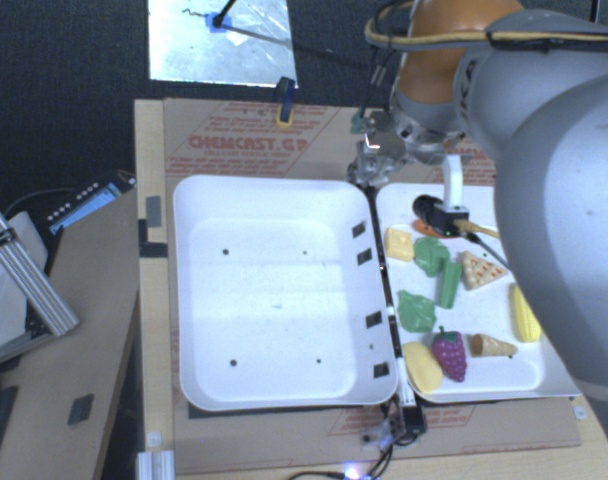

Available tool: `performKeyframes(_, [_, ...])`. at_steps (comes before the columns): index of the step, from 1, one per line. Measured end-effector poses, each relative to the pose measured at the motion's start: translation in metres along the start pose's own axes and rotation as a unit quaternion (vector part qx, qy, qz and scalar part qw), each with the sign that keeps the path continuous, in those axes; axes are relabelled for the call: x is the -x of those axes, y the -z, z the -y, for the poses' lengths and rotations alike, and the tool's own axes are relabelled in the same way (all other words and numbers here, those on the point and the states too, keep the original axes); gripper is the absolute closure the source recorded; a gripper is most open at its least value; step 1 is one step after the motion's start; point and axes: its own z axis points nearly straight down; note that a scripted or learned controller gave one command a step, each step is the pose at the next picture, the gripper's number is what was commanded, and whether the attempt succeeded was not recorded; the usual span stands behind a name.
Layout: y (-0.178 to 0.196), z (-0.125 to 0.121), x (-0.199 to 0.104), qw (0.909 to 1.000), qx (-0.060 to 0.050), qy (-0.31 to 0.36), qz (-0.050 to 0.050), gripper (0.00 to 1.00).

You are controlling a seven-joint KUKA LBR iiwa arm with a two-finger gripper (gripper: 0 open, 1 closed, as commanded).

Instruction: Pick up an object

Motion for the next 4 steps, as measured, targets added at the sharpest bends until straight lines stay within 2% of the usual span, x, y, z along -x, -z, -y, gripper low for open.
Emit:
performKeyframes(1, [-0.005,0.005,-0.043,1.0000,-0.006,-0.003,0.001,1.00])
performKeyframes(2, [0.006,0.004,-0.131,1.0000,-0.006,-0.001,-0.001,1.00])
performKeyframes(3, [0.008,0.003,-0.196,1.0000,-0.006,-0.002,-0.001,1.00])
performKeyframes(4, [-0.005,0.046,-0.154,0.9999,-0.009,-0.008,0.002,1.00])
